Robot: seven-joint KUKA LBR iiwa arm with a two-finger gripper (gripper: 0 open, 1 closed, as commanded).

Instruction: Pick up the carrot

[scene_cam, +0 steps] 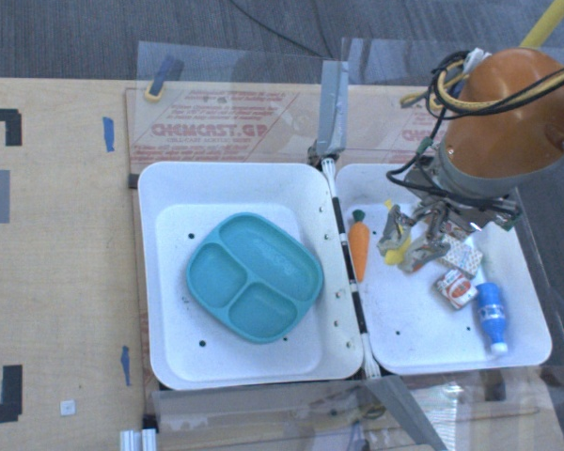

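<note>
Gripper [415, 238] hangs open and empty in the right bin [536, 341], near the carrot [359, 247], which lies lengthwise against that bin's left wall. Approach from above, with fingers [395, 233] straddling its narrow width, clear of the wall.

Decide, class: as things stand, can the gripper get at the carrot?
Probably yes. The carrot lies uncovered along the right bin's left wall, with the gripper just beside it. That wall may crowd one side.
</note>
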